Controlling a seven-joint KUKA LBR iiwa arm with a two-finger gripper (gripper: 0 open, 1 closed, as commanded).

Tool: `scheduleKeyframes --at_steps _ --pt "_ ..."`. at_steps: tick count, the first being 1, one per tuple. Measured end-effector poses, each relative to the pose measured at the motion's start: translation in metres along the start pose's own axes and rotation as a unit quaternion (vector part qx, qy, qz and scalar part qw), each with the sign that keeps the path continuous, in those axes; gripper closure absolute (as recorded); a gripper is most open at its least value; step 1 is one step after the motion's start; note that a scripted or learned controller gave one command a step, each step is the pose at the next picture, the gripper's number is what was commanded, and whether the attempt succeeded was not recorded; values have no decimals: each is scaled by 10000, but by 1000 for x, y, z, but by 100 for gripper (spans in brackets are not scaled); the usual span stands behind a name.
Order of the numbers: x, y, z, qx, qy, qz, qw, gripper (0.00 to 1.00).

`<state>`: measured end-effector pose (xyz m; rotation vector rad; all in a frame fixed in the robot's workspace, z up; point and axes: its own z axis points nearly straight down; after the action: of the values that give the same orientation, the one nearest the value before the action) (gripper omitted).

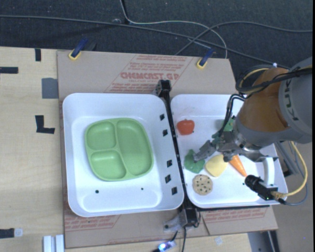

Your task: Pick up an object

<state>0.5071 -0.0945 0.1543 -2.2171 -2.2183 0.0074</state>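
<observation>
Where I am working: I am reaching in from the right, over the right bin (199, 101).
My claw (209, 151): I am hovering it low among the toy food; I cannot tell how it is set.
Object nearest me: the yellow piece (216, 166) is lying just below my claw, between a green leafy piece (193, 163) and an orange carrot (238, 165).
Handling: I am judging it light, stiff and smooth, likely slippery, best taken across its narrow middle.
Nearby: a cookie (202, 184) and a red tomato (185, 126) are lying apart.
Left bin (73, 114): it is holding a green divided plate (118, 148).
</observation>
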Motion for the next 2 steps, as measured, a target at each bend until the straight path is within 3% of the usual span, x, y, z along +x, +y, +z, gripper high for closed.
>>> scheduleKeyframes --at_steps 1,2 --pt "-1 -3 64 -12 -2 1 10000 0" --pt "-1 -2 50 -21 -2 -4 10000 100"
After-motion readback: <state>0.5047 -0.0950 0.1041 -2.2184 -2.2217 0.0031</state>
